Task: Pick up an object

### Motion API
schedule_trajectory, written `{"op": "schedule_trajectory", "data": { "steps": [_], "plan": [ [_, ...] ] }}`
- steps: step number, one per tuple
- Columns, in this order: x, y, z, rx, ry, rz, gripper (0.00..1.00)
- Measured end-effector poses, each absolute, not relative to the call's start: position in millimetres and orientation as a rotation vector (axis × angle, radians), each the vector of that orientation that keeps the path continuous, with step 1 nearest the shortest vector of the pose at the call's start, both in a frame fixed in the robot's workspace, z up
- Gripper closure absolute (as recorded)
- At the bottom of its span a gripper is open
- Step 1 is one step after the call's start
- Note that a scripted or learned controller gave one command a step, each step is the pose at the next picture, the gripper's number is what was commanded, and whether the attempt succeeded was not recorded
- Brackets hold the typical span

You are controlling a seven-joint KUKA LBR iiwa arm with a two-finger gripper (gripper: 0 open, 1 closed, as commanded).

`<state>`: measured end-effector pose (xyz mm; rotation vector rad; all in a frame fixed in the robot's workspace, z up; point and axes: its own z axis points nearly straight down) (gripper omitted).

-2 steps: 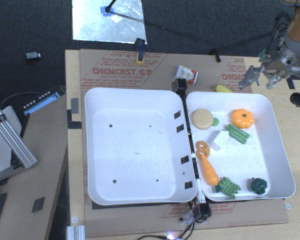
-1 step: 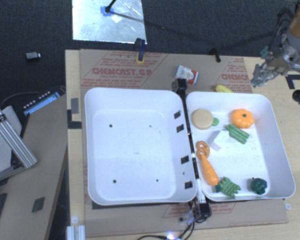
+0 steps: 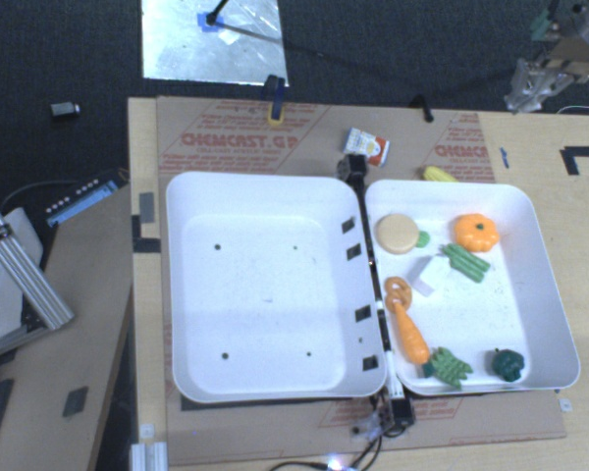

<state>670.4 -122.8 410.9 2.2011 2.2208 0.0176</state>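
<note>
The right bin (image 3: pixel 545 292) holds several toy foods. A tan round disc (image 3: pixel 397 233) lies at its back left and an orange pumpkin (image 3: pixel 475 232) at its back right. A green ridged pod (image 3: pixel 466 263) lies beside a white card (image 3: pixel 427 276). Along the left wall lie a pretzel (image 3: pixel 398 290) and a carrot (image 3: pixel 411 335). A leafy green piece (image 3: pixel 449 366) and a dark green broccoli (image 3: pixel 508 363) sit at the front. My gripper (image 3: pixel 533 81) hangs at the top right, beyond the bench's far edge and well away from the bin.
The left bin (image 3: pixel 265 283) adjoins the right one along a black hinge strip (image 3: pixel 371 263). A yellow banana (image 3: pixel 438 175) and a small white-and-orange packet (image 3: pixel 366 145) lie on the cardboard behind the bins. A metal frame (image 3: pixel 20 273) stands at the left.
</note>
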Motion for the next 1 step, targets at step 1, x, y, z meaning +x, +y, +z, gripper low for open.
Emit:
{"op": "schedule_trajectory", "data": {
  "steps": [1],
  "plan": [
    [632.3,-112.2,546.5,2.202,2.217,0.019,1.0]
  ]
}}
